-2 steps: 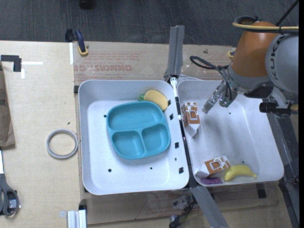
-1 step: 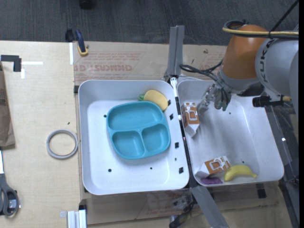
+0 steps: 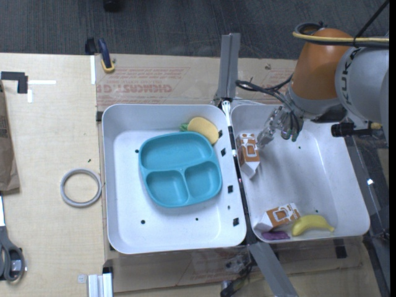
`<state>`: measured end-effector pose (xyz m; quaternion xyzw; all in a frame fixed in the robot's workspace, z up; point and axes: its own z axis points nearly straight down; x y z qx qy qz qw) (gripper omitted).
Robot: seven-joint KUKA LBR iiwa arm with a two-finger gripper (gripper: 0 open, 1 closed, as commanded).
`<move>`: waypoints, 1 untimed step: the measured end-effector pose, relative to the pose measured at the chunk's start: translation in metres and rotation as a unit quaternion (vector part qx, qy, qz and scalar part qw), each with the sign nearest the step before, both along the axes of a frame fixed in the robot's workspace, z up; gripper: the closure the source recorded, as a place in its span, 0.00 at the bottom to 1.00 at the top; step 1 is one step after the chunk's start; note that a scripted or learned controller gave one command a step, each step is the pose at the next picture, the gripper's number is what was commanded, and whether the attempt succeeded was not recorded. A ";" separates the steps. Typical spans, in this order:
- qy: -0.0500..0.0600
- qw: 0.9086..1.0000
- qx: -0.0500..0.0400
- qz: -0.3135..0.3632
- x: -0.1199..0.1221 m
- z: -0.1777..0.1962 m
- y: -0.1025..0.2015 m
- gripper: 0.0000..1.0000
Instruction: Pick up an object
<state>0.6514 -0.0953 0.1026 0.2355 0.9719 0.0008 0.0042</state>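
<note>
Two shallow white plastic bins sit side by side, and my grey two-finger gripper hangs over the right-hand bin, toward its 11 o'clock corner. I judge this the approach step: nothing is gripped, and whether the gripper is apart or together I cannot tell from up here.

Nearest candidate is the small orange-and-white carton, leaning against the bin's left wall, just beside the gripper at about its 8 o'clock. Its long axis runs roughly 12 to 6, tipped slightly toward 5. The next move, I reckon, calls for dropping lower and shifting toward 8, closing across the carton's short width, minding the wall.

Down at the bin's 6 o'clock edge lie a second orange-and-white carton and a yellow toy banana.
</note>
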 end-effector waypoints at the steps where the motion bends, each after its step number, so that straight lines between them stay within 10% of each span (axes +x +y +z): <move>1: -0.002 1.000 0.000 -0.002 0.001 0.010 -0.001 1.00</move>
